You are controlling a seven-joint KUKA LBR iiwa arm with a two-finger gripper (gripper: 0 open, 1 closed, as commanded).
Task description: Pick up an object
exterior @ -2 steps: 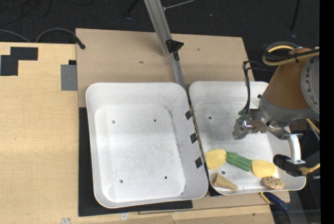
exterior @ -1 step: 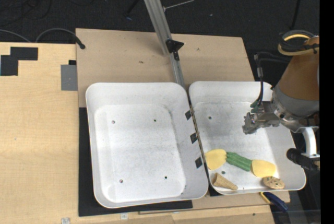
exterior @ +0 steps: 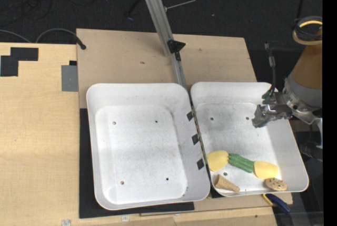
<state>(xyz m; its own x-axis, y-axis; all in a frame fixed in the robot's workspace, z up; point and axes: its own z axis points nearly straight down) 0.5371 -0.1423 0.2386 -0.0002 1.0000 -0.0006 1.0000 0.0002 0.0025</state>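
Two shallow white bins of smooth moulded plastic with rounded corners are being carried side by side on a pale wooden bench [exterior: 131,56]. The left bin [exterior: 105,109] is faintly speckled and dotted with small holes. In the right bin [exterior: 247,96], four small things are lying along the near wall. A rounded yellow lump [exterior: 217,159] is sitting nearest the divider, and a green elongated piece [exterior: 242,163] is touching it, its long axis running from upper left to lower right, pointing toward a second yellow lump [exterior: 266,169]. A tan wedge-shaped piece [exterior: 227,184] is lying just below the first lump, its narrow end pointing up-left. A round, brown-speckled, cookie-like disc [exterior: 275,184] is resting near the corner. The metallic gripper [exterior: 262,117] is being held above the bin's right side, well apart from these things; whether it is open or closed cannot be told. A ribbed aluminium rail [exterior: 158,19] is slanting up from between the bins.
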